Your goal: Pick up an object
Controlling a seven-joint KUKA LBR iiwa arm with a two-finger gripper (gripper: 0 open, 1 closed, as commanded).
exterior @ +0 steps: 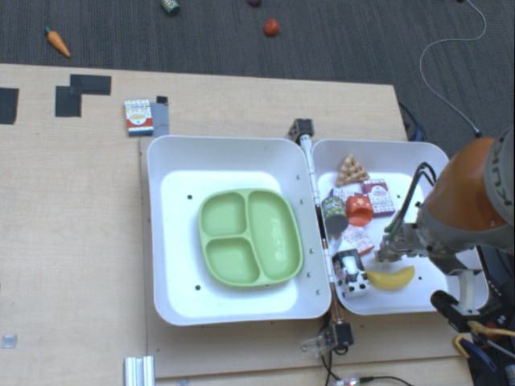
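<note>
My gripper (392,250) hung just above the banana (391,278) at the frame's lower right, its grasp impossible to tell; next I needed to descend squarely.

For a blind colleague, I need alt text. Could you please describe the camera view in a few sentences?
A grey robot arm with an orange band reaches from the right over the right white bin, which holds a banana, a pizza slice and other small toy foods. The left white bin holds a green divided plate.
</note>
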